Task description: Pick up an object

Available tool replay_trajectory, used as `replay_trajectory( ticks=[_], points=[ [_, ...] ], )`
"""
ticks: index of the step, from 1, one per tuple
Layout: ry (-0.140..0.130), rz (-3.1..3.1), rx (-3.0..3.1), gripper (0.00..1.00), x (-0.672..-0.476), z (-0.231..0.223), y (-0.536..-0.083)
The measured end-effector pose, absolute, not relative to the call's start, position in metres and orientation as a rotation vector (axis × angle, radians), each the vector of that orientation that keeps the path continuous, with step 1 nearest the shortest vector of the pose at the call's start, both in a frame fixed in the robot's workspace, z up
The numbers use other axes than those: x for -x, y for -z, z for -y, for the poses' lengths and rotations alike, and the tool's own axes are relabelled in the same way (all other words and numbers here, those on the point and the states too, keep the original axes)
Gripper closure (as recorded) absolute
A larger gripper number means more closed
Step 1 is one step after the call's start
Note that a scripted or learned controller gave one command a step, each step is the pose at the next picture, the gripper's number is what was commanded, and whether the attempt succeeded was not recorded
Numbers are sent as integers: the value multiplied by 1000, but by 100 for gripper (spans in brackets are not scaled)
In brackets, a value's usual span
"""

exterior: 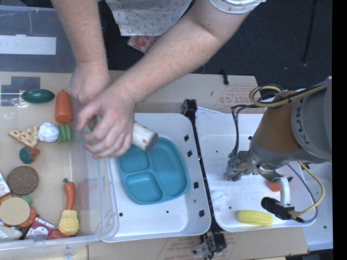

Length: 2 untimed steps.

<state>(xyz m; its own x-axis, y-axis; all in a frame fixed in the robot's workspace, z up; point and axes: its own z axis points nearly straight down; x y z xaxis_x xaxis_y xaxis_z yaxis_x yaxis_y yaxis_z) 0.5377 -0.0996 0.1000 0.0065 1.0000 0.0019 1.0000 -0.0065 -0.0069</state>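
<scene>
My gripper [236, 168] hangs low over the left part of the right bin [303, 226], with the grey arm and its orange band rising behind it. A yellow corn cob [254, 217] lies near that bin's front edge, below and right of the gripper. A small orange-red piece [274, 186] lies to the gripper's right, partly behind the wrist. A pale white lump [219, 199] rests by the bin's left wall. In the left bin [162, 221] lies a blue divided plate [154, 172].
A person's two hands [108, 126] reach over the left bin's far left corner and hold a small white can [143, 136] above the plate. At left, a clear tub [97, 221] holds several toy foods, among them a red sausage [63, 107].
</scene>
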Motion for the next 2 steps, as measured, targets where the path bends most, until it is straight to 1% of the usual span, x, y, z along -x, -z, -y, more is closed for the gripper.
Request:
replay_trajectory(
  ticks=[1, 2],
  points=[
    [-2, 2220, 2220, 100, -540, 98, -160],
    [2, 2223, 2222, 100, -537, 97, -222]
  ],
)
